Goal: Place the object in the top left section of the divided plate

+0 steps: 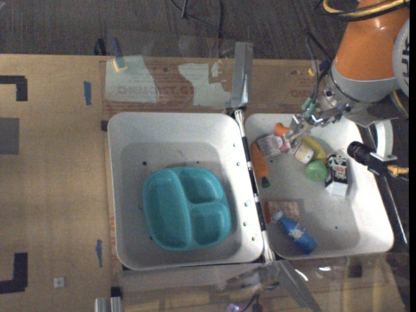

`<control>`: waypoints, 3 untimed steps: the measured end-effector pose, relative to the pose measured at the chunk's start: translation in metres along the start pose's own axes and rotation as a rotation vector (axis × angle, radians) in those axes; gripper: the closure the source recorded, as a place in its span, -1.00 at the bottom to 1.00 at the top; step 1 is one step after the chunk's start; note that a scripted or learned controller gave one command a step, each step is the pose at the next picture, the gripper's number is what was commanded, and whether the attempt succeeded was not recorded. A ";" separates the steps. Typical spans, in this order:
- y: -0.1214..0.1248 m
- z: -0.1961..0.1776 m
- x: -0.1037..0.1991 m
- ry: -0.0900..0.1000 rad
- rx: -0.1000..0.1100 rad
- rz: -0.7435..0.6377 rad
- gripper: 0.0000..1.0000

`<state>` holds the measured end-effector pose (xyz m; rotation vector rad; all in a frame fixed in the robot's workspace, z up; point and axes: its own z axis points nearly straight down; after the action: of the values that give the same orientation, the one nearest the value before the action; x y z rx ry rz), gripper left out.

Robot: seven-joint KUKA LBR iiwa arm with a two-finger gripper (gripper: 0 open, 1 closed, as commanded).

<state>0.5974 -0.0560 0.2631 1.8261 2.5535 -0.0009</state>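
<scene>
A teal divided plate (187, 208) lies in the left bin (123, 174), with one large section on its left side and two smaller ones on its right; nothing lies on it. My gripper (304, 123) hangs over the far part of the right bin (370, 233), just above a silvery packet (273, 143) and a yellow item (307, 149). Nothing visibly hangs from the gripper.
The right bin also holds an orange stick-like item (259, 162) along its left wall, a green ball (316, 171), a black-and-white carton (337, 170), a pinkish packet (285, 210) and a blue bottle (296, 233). A metal divider (242, 77) stands behind the bins.
</scene>
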 end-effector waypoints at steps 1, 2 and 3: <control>0.001 0.057 0.072 0.002 0.001 -0.079 1.00; 0.013 0.078 0.123 0.003 0.003 0.001 1.00; 0.013 0.078 0.122 0.003 0.002 0.002 -1.00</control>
<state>0.5704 0.0640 0.1846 1.8313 2.5547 -0.0010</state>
